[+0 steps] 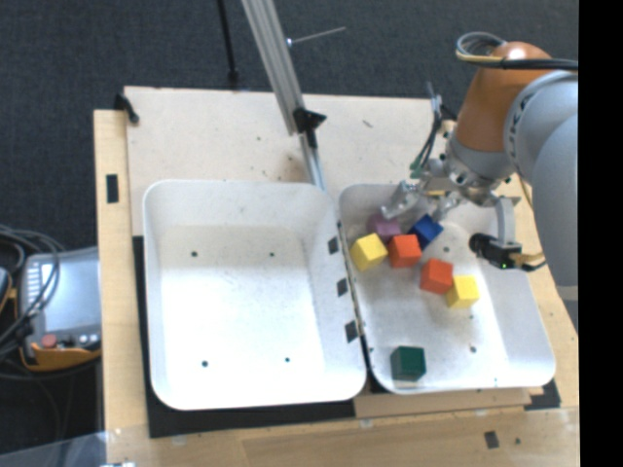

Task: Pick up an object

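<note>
Several small blocks lie in the right bin (516, 343). A yellow block (369, 250), an orange block (405, 249), a blue block (426, 230) and a purple block (387, 228) cluster near the bin's back left. A second orange block (437, 275) and a second yellow block (462, 291) sit further right, and a green block (409, 362) rests near the front edge. My gripper (421, 200) hangs low over the back of the bin, just above the purple and blue blocks. I see nothing held between its fingers.
The left bin (243, 290) lies beside the right one, the two rims meeting in the middle. A slanted metal pole (277, 61) rises from the bench behind the bins. A grey control box (54, 305) sits off the bench at far left.
</note>
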Action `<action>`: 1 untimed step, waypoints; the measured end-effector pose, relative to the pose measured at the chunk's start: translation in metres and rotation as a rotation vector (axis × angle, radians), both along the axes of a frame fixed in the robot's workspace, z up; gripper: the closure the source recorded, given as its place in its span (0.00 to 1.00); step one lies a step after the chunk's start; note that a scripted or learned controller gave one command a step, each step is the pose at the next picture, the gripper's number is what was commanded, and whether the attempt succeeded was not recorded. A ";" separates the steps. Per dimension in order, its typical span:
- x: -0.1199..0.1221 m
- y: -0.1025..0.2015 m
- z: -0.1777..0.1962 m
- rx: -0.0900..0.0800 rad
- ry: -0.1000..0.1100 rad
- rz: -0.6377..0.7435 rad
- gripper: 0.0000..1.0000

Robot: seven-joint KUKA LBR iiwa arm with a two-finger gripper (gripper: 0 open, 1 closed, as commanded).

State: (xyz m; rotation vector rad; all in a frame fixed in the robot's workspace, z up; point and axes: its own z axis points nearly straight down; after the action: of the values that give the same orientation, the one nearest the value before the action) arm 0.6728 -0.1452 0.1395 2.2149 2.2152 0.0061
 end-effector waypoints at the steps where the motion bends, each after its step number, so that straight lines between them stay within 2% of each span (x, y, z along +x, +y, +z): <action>1: 0.000 -0.001 0.009 -0.001 0.001 -0.001 1.00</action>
State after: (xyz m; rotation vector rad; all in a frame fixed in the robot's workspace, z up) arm 0.6725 -0.1462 0.1483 2.2155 2.2145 0.0046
